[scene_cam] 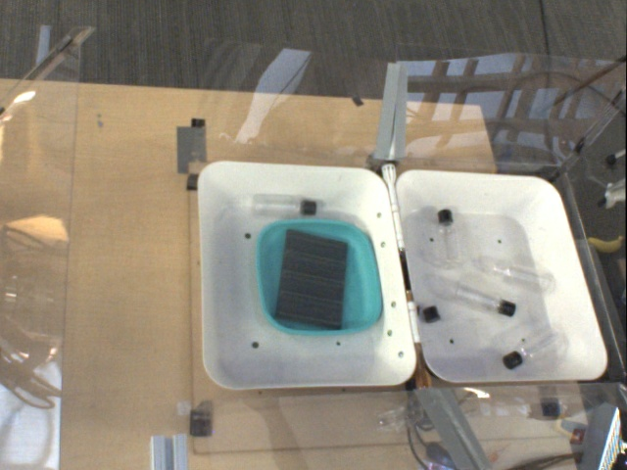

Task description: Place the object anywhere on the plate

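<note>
Nearest, along the right bin's (578,262) front edge and middle, clear capped vials (487,300) lie scattered. One more vial (284,205) rests by the left bin's (220,262) far edge, just beyond the teal plate (367,292), which carries a dark ribbed slab (313,279). I cannot tell the claw's state. Pinch a vial mid-barrel, crosswise; it may roll.

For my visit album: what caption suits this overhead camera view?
A dark ridged block lies on a teal plate in the left bin; clear vials scattered in the right bin.
</note>
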### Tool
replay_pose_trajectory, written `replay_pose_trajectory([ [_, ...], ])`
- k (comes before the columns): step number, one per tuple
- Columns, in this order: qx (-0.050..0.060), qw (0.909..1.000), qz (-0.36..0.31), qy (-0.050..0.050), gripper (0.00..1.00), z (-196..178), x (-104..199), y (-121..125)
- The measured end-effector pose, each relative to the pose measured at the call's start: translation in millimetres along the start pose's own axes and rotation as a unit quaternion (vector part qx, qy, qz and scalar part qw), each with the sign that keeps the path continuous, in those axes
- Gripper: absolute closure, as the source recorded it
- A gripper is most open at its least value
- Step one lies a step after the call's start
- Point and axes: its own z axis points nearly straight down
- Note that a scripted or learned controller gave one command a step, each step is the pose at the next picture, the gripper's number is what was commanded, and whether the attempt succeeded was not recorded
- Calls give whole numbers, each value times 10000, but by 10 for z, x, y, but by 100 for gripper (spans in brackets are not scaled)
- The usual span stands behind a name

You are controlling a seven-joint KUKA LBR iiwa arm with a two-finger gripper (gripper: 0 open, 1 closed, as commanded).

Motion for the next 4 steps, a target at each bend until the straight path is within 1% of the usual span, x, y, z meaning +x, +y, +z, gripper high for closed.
replay_pose_trajectory([
  [1,4,9980,626,0,0,3,-19,9],
  [2,7,9918,1274,2,0,5,-22,11],
  [3,11,9807,1954,1,0,9,-23,11],
  [4,10,9634,2682,-2,0,7,-88,40],
])
